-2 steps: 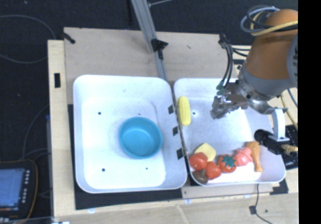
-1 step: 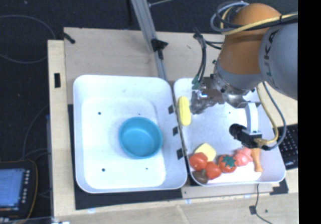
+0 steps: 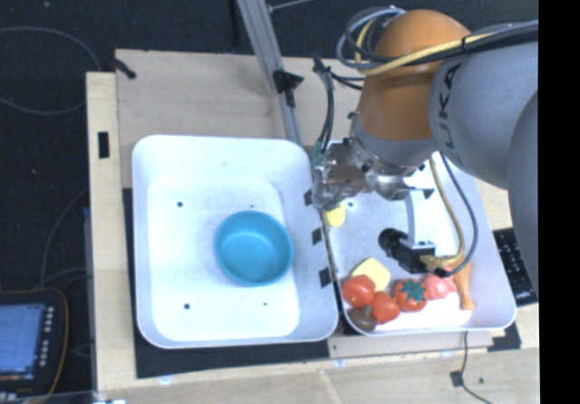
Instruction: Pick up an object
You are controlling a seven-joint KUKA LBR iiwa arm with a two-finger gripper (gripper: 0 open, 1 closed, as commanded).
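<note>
Firstly, arm (image 3: 453, 94): grey with an orange band, reaching in from the right, bent steeply down over the right bin (image 3: 494, 307), presumably to work close to that bin's left wall.

Left bin (image 3: 145, 212): white, shallow.

Blue bowl (image 3: 254, 248): upright near the middle of the left bin, well apart from the gripper.

Heap along the right bin's near edge: yellow block (image 3: 371, 272), red tomato-like pieces (image 3: 359, 290) and orange stick (image 3: 465, 286), crowded together and awkward to separate.

Gripper (image 3: 337, 189): low, beside the wall between the bins. Its opening cannot be told.

Small yellow piece (image 3: 335, 216): just beneath the gripper, judged the intended object. Whether it is gripped or merely lying there cannot be told.
</note>
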